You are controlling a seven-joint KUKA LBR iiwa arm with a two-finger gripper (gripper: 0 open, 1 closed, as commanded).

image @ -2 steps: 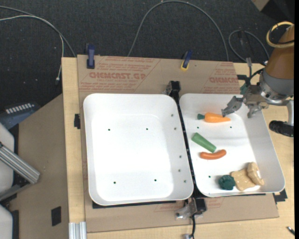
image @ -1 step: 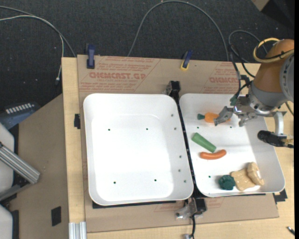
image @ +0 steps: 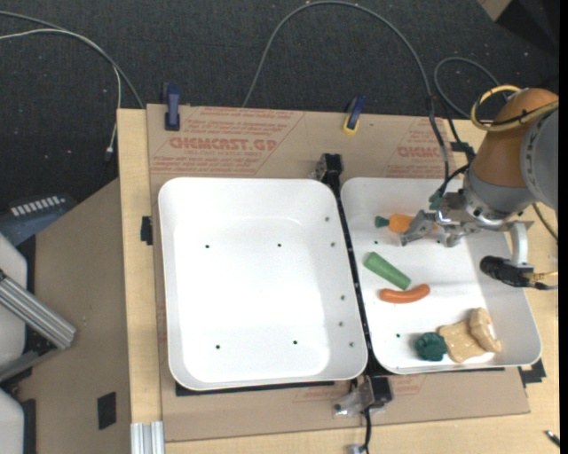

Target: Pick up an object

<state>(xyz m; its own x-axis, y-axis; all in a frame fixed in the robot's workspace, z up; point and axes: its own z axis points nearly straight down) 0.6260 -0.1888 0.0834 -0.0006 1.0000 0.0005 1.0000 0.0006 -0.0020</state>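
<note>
Two shallow white bins side by side on a cardboard-covered bench (image: 231, 142). Left bin (image: 253, 355) with four small dark dots on its floor. Right bin (image: 515, 355) holds all the objects. Arm (image: 510, 151) enters from the right, grey with orange band, wrist bent down over the upper part of the right bin. Gripper (image: 424, 228) low over the bin floor, pointing toward the left; fingers appear spread, one tip just beside a small orange piece (image: 400, 222), though contact is hard to judge at this slant and nothing sits clearly between the fingers. The orange piece has a small green end (image: 382, 221), carrot-like, lying near the bin's upper left. Below it, a green cylinder-shaped object (image: 388, 270) lies tilted, apart from the gripper. Just under that, an orange-red sausage-shaped object (image: 405, 293), nearly touching the green one. Near the bin's lower edge, a dark teal lump (image: 431, 347) touching a tan, bread-like object (image: 470, 337) on its right. Blue clamp (image: 172, 107) and a yellow-and-blue clamp (image: 354, 114) at the far edge of the bench. Thin cables (image: 355, 13) loop across the dark floor beyond.
</note>
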